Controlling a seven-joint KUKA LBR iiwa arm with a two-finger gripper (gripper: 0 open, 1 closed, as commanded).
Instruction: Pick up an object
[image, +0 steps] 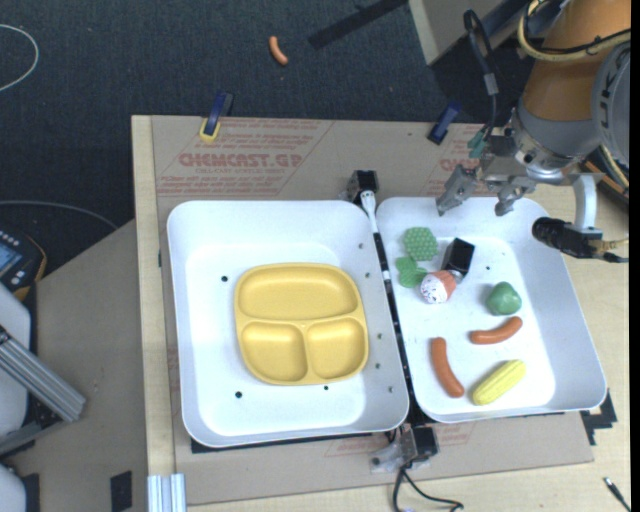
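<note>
Now my gripper (478, 197) hangs over the far edge of the right bin (570, 300), fingers spread wide with nothing between them; one fingertip points down near the bin's far left corner, the other toward its far rim further right. My wrist rises behind it, grey metal under the orange band, reaching in from the right.

Below me the right bin holds the objects, all apart from my fingers; nearest is a green knobbly piece (420, 242), with a flatter green piece (409, 269) just in front of it, the two touching or nearly so; beside them a small black block (459, 255) stands tilted, and against its near side lies a white-and-orange ball (436, 288) — I cannot tell what kind of toy it is. Further right sits a green pepper (504, 297); just in front of it an orange sausage (496, 332) lies slantwise; a second sausage (446, 366) lies nearer the bin's front, pointing front to back; a yellow corn cob (498, 381) rests near the front rim, tilted, close beside that second sausage.

The left bin (200, 330) carries a yellow tray (300, 322) with three compartments — one long across the back, two smaller in front; it sits about in the middle. On the dark floor beyond the bench lies one more small orange piece (278, 50).
</note>
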